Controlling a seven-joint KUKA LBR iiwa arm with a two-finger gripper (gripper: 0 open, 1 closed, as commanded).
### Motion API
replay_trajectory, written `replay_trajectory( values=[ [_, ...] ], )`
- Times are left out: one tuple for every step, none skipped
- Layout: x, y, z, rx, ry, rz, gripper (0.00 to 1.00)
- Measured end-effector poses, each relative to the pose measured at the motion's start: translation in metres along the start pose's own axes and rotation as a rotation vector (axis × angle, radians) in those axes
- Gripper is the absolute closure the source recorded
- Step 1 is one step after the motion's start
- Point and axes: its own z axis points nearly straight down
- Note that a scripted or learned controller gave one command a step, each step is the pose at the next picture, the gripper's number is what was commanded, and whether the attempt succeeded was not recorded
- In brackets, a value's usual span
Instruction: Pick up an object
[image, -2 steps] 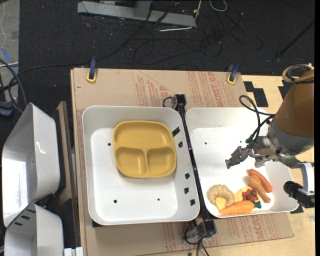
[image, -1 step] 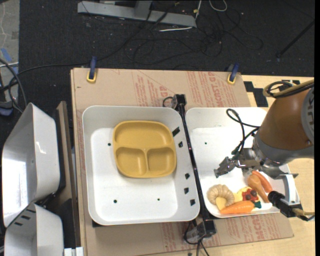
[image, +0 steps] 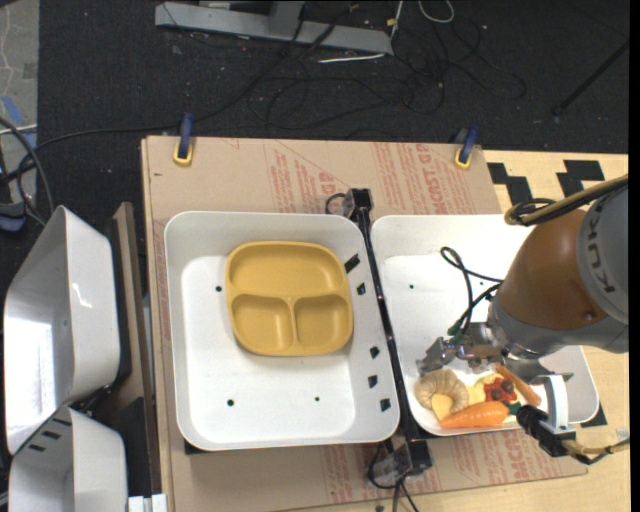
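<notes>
Looming closest to the lens, the grey arm (image: 565, 285) with its orange band is reaching in from the bench's right edge and is covering much of the right bin (image: 425, 255). That bin is sitting beside the left bin (image: 190, 330), the 2 of them sharing a middle wall and lying on the brown bench board (image: 300, 170). Next in size, a yellow divided plate (image: 290, 297) with 3 compartments is resting in the upper middle of the left bin, well apart from the arm. Smaller things are crowding the right bin's front edge: a pale, lumpy piece (image: 437, 389) is lying near the front left corner, an orange carrot-like toy (image: 478, 416) is lying along the front wall just beside it, and a few small red and orange bits (image: 505, 385) are showing just behind the carrot. The gripper (image: 462, 351) is hanging just above this cluster, and the wrist is hiding whether it is spread or closed, so I cannot tell; nothing is visibly sitting in it. Judging from this, the descent is under way and the grasp is not yet made. The crowding is the risk: coming down between touching pieces could be nudging them aside instead of catching 1, and the front wall so near the carrot could be blocking the tool or leaving a shallow, slipping hold.
</notes>
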Motion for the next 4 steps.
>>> replay_trajectory(
  values=[
    [0.0,0.0,0.017,-0.002,0.0,-0.001,0.0],
    [0.001,0.0,0.006,-0.005,0.0,0.0,1.0],
    [-0.001,0.005,-0.056,-0.012,-0.003,-0.005,1.0],
    [0.001,0.008,-0.099,-0.011,-0.003,-0.006,1.0]
  ],
)
